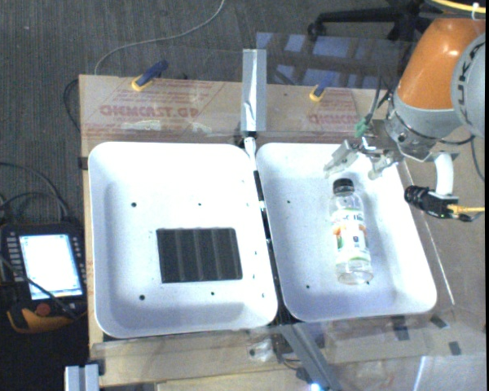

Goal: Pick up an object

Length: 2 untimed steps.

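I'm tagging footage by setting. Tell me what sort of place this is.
Most likely a robotics lab or test cell. Two white bins sit on a bench under the arm's gripper, a lone plastic bottle lies as a test object, and a handheld control pendant rests on the carpet.

Before me the counter (187,108) shows bare brown board along its far edge, with faint red lettering on it. Two clamps (149,75) with yellow and blue handles sit on that far edge, one toward each end. A grey upright strip (253,92) rises at the middle of the far edge. Off the counter's left edge, a handheld pendant (45,267) with a lit white screen lies on dark carpet (33,39), cables trailing from it.
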Motion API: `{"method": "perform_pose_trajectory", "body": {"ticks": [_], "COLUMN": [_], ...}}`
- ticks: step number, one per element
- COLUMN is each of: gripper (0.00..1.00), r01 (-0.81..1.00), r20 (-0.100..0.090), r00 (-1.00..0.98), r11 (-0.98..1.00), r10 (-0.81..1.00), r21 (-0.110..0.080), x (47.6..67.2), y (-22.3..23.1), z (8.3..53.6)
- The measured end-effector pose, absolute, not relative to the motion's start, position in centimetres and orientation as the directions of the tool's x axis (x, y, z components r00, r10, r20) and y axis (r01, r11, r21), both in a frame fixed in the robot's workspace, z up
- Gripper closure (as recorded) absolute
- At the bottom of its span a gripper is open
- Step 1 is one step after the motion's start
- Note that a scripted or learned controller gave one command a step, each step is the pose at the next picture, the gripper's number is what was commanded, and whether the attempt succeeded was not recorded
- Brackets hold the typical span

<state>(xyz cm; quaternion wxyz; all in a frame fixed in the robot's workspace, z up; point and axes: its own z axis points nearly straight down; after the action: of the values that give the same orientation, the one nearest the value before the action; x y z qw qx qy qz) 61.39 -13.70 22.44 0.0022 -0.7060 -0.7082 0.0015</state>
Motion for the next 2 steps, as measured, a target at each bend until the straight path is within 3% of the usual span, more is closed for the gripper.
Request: {"method": "perform_pose_trajectory", "body": {"ticks": [1, 2], "gripper": [0.0, 0.0], "r01": [1.0, 0.992], "r20": [0.0, -0.012], "r00": [-0.019, -0.125], "r11": [0.019, 0.125], "r10": [1.0, 0.992], "r21": [-0.007, 0.027], "x": [61.4, 56.5], "y": [-17.4, -16.3], "z": [11.9, 9.6]}}
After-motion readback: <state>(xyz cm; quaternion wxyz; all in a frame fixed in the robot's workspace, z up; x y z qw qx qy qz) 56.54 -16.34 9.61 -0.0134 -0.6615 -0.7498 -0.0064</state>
